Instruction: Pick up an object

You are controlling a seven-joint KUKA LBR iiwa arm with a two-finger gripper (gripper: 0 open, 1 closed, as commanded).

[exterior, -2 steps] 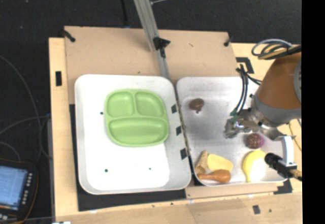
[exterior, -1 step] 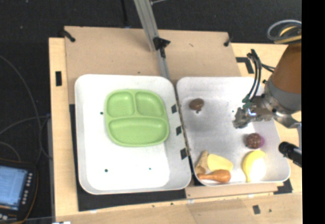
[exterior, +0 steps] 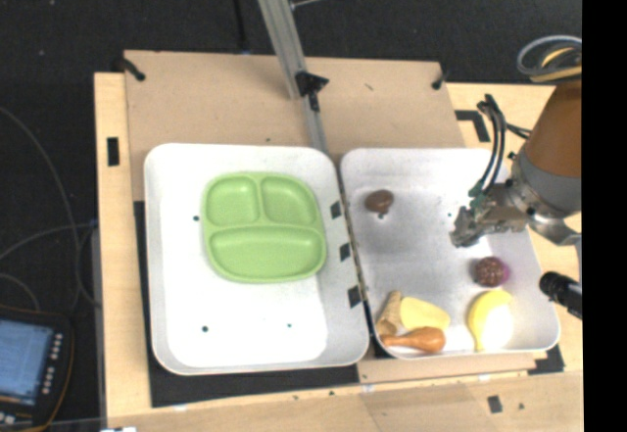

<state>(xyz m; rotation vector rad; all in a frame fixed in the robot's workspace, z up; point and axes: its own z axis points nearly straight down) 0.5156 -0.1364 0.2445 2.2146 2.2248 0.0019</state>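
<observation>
In the right bin (exterior: 421,170) lie a small brown object (exterior: 379,201) near the back left, a dark purple ball (exterior: 491,271) at the right, a yellow lemon-like fruit (exterior: 491,317) at the front right, and a yellow wedge (exterior: 421,312) with an orange carrot-like piece (exterior: 419,340) at the front. My gripper (exterior: 468,229) hangs over the right part of this bin, just up-left of the purple ball. Nothing shows between its fingers.
The left bin (exterior: 176,322) holds a green divided plate (exterior: 265,227). A slanted metal pole (exterior: 279,19) rises behind the bins. A dark device (exterior: 29,361) sits at the bottom left, off the bench.
</observation>
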